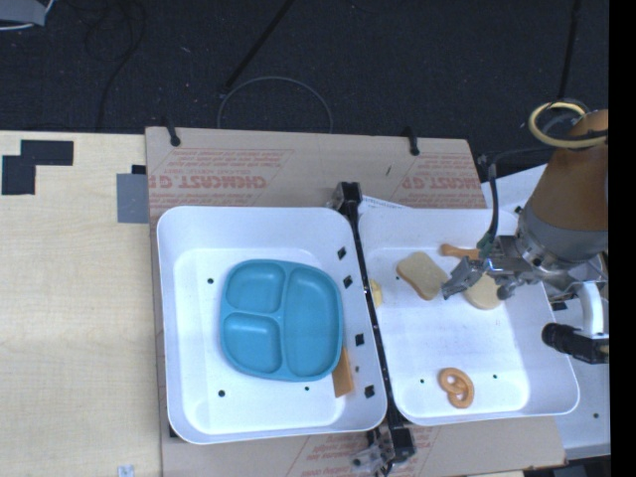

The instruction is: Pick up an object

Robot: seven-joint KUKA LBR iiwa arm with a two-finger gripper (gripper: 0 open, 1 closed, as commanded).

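Observation:
My gripper (484, 284) hangs low over the right part of the right bin (497, 366), reaching in from the right. Its two dark fingers stand apart, one on each side of a pale beige round piece (486, 297) that lies on the bin floor. To its left is a tan bread-like slice (420, 274). A small orange stick (458, 251) lies just above the gripper's left finger. An orange pretzel (457, 387) rests near the bin's front. Nothing is lifted.
The left bin (189, 266) bears a blue divided plate (280, 319), with a brown strip (343, 374) at its lower right edge. A small yellow bit (376, 292) sits by the black divider clips (350, 207). The arm's grey body (571, 207) overhangs the right bin's right wall.

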